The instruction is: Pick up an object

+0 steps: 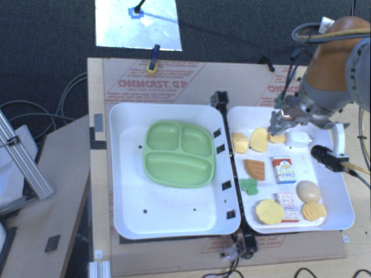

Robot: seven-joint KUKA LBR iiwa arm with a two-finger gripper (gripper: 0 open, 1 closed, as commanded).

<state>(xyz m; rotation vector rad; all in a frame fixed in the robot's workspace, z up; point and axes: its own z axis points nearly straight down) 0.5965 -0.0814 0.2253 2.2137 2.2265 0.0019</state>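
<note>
From my station I see 2 white bins side by side. The left bin point(124, 213) carries just a green divided tray point(178, 153), so nothing there suits a grab; the right bin point(342, 210) is where the small toy foods were scattered for picking. The arm point(333, 57) leans in from the right, and its gripper point(280, 122) hangs low over the far part of that bin, right at a yellow wedge point(259, 139) and a small pale yellow piece point(278, 138) beside it. I judge 1 of those 2 is the target, since the wrist is angled down onto them. I cannot tell how the pincer stands from this slant, nor whether anything sits in it. Nearer me lie an orange slice point(255, 168), a red and blue carton point(283, 169), a green piece point(248, 185), an egg point(308, 190), a round yellow item point(269, 211) and a ridged yellow biscuit point(313, 211), all apart from the gripper, so they should stay undisturbed.
</note>
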